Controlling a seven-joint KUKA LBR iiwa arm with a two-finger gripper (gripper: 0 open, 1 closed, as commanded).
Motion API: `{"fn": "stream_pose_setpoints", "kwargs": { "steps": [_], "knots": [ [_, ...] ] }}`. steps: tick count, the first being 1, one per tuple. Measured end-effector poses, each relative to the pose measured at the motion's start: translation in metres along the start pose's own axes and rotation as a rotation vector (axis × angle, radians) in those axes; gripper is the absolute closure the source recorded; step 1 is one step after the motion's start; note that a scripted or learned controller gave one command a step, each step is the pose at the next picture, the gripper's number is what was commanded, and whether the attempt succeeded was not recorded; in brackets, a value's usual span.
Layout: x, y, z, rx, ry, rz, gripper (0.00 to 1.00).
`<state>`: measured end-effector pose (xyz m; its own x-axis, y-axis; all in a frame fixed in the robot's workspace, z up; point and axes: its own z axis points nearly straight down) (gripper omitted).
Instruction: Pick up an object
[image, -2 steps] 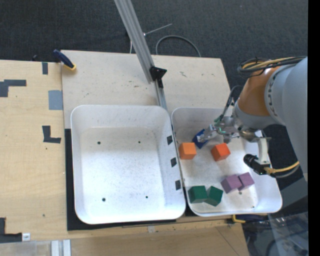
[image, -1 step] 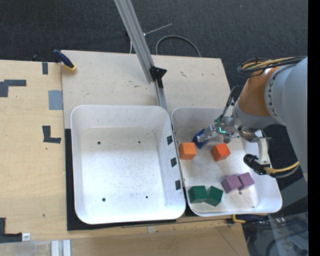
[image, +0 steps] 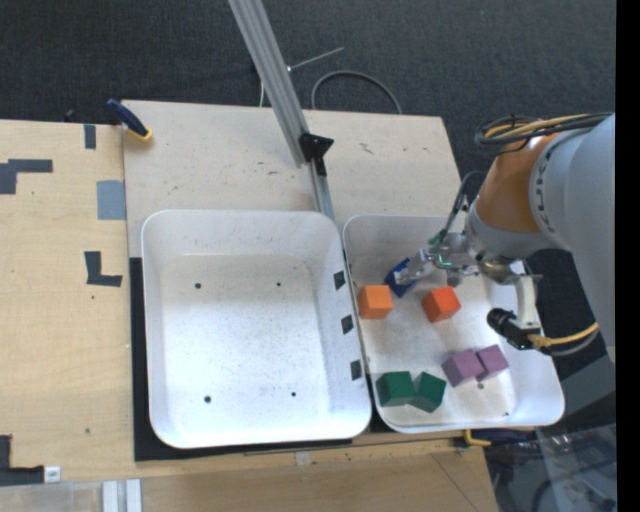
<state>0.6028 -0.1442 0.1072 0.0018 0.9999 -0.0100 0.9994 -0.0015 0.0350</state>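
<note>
My two-finger gripper (image: 440, 258) hangs low over the right white bin (image: 530, 405), right of centre in the frame. I cannot tell how it is set; it is too small and cluttered to read. Nearest candidates: a small blue block (image: 401, 275) just left of it and an orange cube (image: 441, 303) just below it. A second orange cube (image: 375, 300) sits further left. Purple blocks (image: 475, 364) and green blocks (image: 411, 389) lie toward the frame's bottom, in touching pairs. I judge the lone orange cube the cleanest target: centre over it, descend squarely, and avoid nudging the blue block.
</note>
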Motion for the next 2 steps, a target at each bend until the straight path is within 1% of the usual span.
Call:
{"fn": "stream_pose_setpoints", "kwargs": {
  "steps": [2],
  "knots": [
    [0.0000,0.0000,0.0000,0.000,0.000,0.000,0.00]
  ]
}}
